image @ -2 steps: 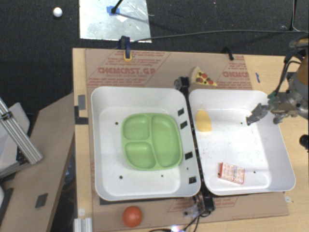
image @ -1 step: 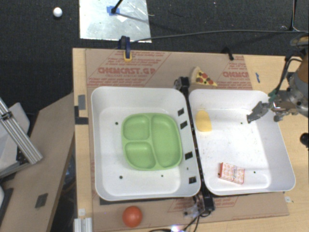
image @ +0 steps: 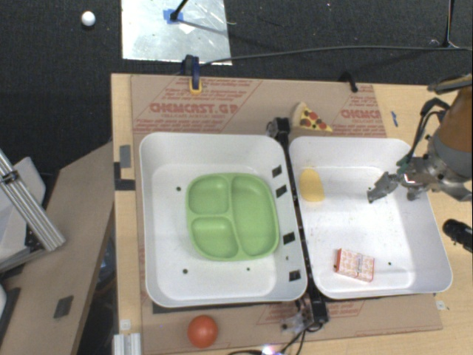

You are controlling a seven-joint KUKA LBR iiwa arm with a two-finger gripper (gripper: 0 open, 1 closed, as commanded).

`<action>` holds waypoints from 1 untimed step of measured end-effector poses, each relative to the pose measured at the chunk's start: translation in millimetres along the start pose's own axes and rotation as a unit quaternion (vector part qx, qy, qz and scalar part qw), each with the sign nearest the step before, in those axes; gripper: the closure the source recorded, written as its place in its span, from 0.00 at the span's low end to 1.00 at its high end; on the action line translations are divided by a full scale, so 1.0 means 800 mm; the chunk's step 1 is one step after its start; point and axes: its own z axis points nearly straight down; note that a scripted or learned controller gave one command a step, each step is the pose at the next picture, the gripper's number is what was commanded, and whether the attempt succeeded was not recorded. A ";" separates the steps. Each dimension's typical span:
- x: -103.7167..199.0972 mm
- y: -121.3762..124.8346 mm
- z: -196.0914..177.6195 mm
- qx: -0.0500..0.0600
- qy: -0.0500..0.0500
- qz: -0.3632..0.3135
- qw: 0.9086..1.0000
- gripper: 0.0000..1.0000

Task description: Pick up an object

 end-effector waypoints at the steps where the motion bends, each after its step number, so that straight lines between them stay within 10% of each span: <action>1: 0.003 -0.005 0.078 0.000 0.000 0.000 1.000 0.00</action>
